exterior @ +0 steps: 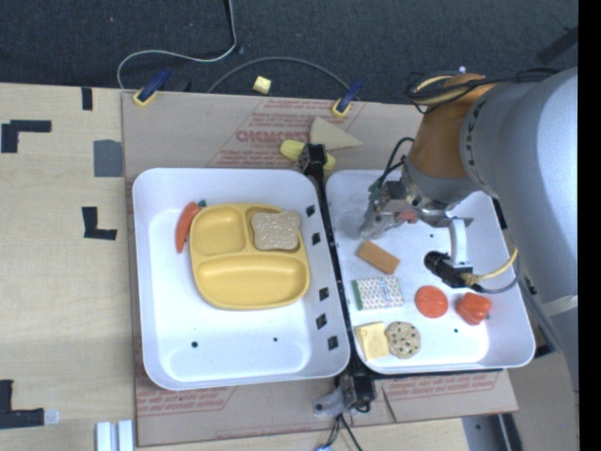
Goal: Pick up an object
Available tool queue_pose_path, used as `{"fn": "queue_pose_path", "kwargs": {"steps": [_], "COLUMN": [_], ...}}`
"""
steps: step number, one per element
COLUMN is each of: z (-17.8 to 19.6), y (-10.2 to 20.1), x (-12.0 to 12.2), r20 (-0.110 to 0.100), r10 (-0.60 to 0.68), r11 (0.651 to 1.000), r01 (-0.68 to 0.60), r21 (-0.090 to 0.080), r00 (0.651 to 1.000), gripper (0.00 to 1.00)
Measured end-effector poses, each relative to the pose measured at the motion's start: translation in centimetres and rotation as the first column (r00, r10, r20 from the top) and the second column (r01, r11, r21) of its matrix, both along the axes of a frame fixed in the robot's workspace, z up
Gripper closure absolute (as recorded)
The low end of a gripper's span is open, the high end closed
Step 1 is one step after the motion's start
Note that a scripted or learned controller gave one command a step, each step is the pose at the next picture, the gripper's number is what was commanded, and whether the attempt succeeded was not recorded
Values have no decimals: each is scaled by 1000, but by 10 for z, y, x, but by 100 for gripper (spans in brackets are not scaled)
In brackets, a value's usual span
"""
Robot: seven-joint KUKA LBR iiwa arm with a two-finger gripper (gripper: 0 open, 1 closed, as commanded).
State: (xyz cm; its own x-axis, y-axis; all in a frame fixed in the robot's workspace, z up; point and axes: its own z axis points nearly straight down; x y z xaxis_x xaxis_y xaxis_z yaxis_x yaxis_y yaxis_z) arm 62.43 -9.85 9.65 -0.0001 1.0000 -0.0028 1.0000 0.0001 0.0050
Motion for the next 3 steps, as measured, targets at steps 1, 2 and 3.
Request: {"fn": "queue_pose_path", "kwargs": {"steps": [1,2,3], "z": [-1,-10,0], "y": [0,-6,-6], "x": [0,-27,-26], "r20": [-1,1,1], "r10": [1,1,1], "r11": [1000,1000,1000], "r01": [-1,-1,-1], "r21": [0,1,0], "r00": [1000,1000,1000], "gripper": [0,0,100]}}
